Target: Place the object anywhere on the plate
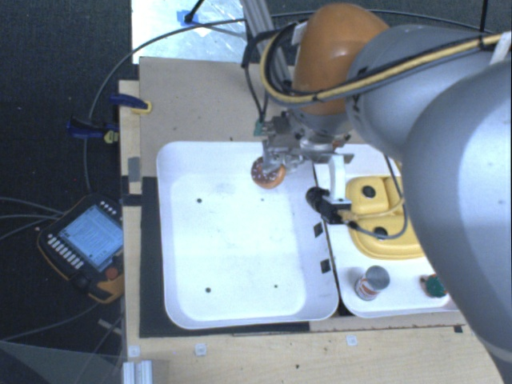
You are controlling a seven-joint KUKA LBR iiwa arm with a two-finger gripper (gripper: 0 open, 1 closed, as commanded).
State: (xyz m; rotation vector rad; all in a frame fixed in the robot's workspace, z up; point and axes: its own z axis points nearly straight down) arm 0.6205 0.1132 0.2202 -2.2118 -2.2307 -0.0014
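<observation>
A small round brown and orange object (267, 174) sits at the far edge of the left white bin (232, 294). My gripper (274, 163) reaches down onto it from the right, and its metal fingers are closed on the object's top. I cannot tell whether the object rests on the bin floor or hangs just above it. The yellow plate (396, 238) lies in the right bin (400, 306), right of the gripper and partly hidden by the arm. A yellow lump (372, 193) lies on the plate's far part.
In the right bin's near part stand a small silver can (372, 282) and a green item (434, 286). The arm's grey body covers the view's right side. A teach pendant (84, 242) lies left of the bench, and clamps (128, 102) grip its left edge.
</observation>
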